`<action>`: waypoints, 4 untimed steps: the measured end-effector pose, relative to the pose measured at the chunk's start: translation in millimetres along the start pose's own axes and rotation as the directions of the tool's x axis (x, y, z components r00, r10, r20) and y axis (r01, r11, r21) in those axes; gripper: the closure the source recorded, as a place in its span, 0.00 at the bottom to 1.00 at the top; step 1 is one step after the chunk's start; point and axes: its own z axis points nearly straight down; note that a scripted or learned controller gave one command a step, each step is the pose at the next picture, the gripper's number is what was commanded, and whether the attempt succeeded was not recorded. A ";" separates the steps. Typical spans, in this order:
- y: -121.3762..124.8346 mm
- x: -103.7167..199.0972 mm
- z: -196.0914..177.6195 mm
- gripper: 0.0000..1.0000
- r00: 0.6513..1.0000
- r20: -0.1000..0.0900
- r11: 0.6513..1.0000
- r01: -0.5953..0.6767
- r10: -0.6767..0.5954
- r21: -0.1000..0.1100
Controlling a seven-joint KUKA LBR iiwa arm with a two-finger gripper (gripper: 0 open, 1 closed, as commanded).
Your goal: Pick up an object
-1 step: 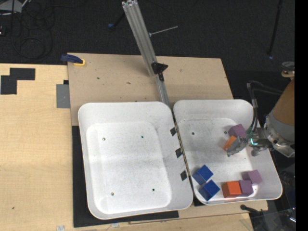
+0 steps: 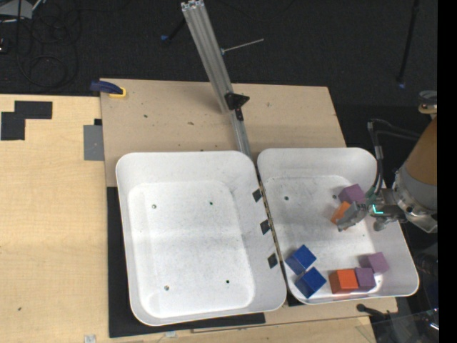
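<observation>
1. The hand (image 2: 348, 219) sits low in the right-hand white bin (image 2: 314, 164), at centre right of the frame, reaching in from the right edge. Whether it's gripping anything, I cannot tell; a small purple block (image 2: 352, 194) and a small orange piece (image 2: 341, 211) are bunched right up against its tip, too tangled to separate.
2. By my read we're at the grasp itself: the hand is down among its targets, nothing lifted clear yet.
3. What the next move calls for, I'd say, is a firm close on one piece and a straight rise. That purple block could easily slip sideways instead.
4. Other candidates wait along the bin's lower edge: two blue cubes (image 2: 305, 269) touching each other at lower centre, then an orange cube (image 2: 345, 280) with two pale purple cubes (image 2: 372, 270) just beside it, near the rim.
5. The left-hand white bin (image 2: 143, 170) lies just beside the other, speckled with faint scuffs.
6. Both bins rest on a brown board desk (image 2: 171, 116), with a paler wooden top at the frame's left. A slanted aluminium rail (image 2: 213, 59) runs down from top centre. Beyond is dark floor with cables at upper left.
</observation>
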 end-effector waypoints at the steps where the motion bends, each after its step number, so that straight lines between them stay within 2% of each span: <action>1: -5.6 -1.0 44.7 0.00 1.000 -0.002 1.000 0.001 -0.001 0.005; 2: -7.1 -0.1 98.6 0.00 1.000 -0.002 1.000 -0.001 0.001 0.006; 3: -6.6 -1.6 86.1 1.00 1.000 -0.001 1.000 -0.009 0.009 0.002; 4: 0.2 -8.5 27.3 1.00 1.000 0.003 1.000 0.003 -0.003 -0.006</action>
